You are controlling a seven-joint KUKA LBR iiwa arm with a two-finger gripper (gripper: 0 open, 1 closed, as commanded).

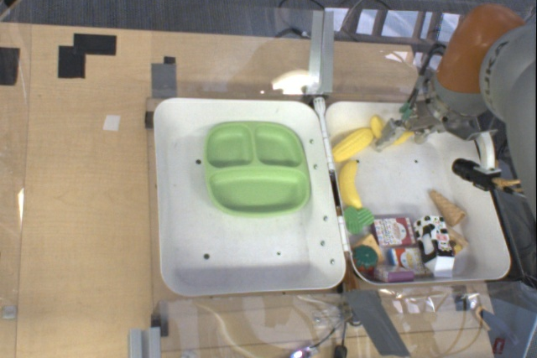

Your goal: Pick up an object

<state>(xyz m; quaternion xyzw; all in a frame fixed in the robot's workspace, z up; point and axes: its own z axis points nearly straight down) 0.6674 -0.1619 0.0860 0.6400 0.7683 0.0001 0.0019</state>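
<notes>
My pincer (391,135) hovers beside the corn cob (352,143), its opening unclear; I should centre before closing.

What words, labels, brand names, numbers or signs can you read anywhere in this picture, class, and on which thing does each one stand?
None can be read.
The small red and white box in the right bin bears print, too blurred to read.
The black and white cow-patterned carton beside it shows no legible text.
The black shapes on the bench are plain blocks, not letters.
</notes>
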